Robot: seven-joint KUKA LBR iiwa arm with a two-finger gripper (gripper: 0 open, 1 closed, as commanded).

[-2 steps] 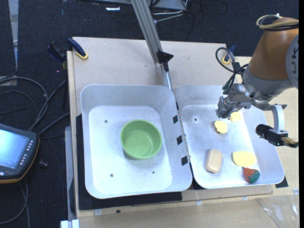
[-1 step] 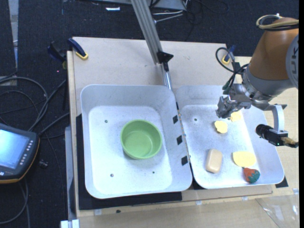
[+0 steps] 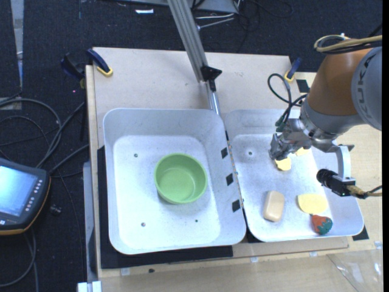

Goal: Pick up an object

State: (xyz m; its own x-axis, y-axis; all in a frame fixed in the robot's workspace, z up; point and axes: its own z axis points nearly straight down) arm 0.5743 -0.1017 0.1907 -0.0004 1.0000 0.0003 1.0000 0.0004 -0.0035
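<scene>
Red-green toy (image 3: 322, 224) lies nearest; my pincer (image 3: 282, 155) sits on yellow piece (image 3: 284, 163), grip state unclear. Next: lift, verify.

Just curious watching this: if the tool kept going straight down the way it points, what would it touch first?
Probably the small yellow piece right under the tool in the right bin. Height is hard to judge from this slanted view, so it may already be touching.
</scene>
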